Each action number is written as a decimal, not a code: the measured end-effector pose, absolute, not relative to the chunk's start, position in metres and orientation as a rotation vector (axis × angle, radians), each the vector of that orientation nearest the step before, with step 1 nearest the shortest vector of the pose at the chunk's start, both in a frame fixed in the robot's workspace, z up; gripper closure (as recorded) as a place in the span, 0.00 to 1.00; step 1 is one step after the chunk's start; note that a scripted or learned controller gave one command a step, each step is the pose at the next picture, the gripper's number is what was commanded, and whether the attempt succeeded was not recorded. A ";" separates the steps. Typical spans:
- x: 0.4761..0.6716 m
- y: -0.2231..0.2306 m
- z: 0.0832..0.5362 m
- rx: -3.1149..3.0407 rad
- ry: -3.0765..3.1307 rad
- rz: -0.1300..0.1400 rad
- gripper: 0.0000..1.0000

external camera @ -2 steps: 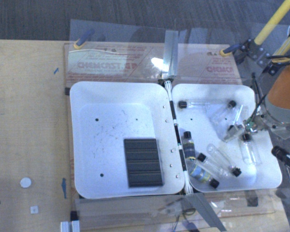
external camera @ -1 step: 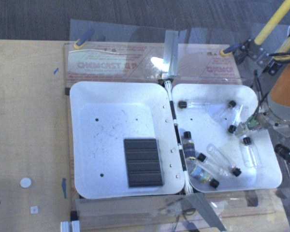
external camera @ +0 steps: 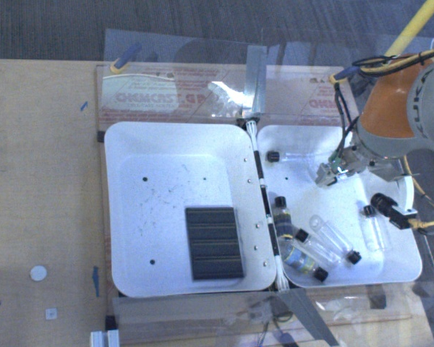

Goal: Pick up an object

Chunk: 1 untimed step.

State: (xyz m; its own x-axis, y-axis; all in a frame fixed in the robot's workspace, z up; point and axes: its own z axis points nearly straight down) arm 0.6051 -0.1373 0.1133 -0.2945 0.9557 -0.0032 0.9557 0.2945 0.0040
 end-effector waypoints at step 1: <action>0.555 -0.189 0.156 1.870 2.524 -0.001 1.00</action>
